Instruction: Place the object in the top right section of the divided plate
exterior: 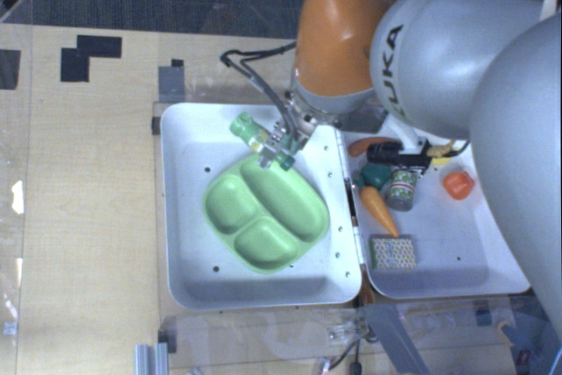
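Camera view: a small green bottle [248, 130] lies tilted just beyond the plate's [266, 211] far edge, clamped between the fingers of the gripper [274, 143]. That green plate rests in the left bin [180, 215]. A carrot [378, 211] and can [401, 189] lie in the right bin [457, 272].

My grey arm [439, 57] carries the one legible marking here: black capital letters on its rounded casing, running vertically and partly cut off by the curve, reading "KUKA". A small can [402, 188] in the right bin [439, 277] bears a label too small to read.
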`<state>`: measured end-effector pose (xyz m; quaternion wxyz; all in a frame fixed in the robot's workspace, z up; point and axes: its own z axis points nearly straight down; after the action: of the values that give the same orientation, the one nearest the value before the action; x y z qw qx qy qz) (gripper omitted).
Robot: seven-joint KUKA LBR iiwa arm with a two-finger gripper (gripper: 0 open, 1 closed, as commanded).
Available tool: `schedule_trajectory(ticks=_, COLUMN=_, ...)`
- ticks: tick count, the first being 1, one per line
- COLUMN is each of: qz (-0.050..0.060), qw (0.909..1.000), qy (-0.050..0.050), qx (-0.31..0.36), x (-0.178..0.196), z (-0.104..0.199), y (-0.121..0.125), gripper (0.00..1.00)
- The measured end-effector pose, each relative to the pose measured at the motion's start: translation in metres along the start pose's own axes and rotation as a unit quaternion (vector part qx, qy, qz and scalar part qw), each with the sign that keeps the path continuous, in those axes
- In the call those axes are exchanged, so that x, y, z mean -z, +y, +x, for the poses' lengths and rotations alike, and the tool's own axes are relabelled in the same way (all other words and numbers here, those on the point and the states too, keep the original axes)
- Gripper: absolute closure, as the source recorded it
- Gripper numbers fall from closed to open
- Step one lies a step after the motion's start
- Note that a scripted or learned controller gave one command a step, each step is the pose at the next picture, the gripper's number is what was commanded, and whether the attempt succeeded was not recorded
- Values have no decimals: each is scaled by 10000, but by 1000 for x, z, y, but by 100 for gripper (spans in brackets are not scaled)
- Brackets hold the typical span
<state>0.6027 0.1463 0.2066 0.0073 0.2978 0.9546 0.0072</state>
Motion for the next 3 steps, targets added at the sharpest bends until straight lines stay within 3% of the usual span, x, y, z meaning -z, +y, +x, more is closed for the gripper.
schedule_trajectory(ticks=1, qz=2, qw=9992, qy=-33, qx=394, x=-87, z=48, y=-12, gripper=100)
schedule_trajectory(ticks=2, qz=43, qw=9653, qy=28, qx=2612, x=-19, z=22, y=-61, gripper=100)
schedule_trajectory(ticks=3, qz=29, qw=9042, qy=39, qx=4270, x=15, z=30, y=-5, gripper=100)
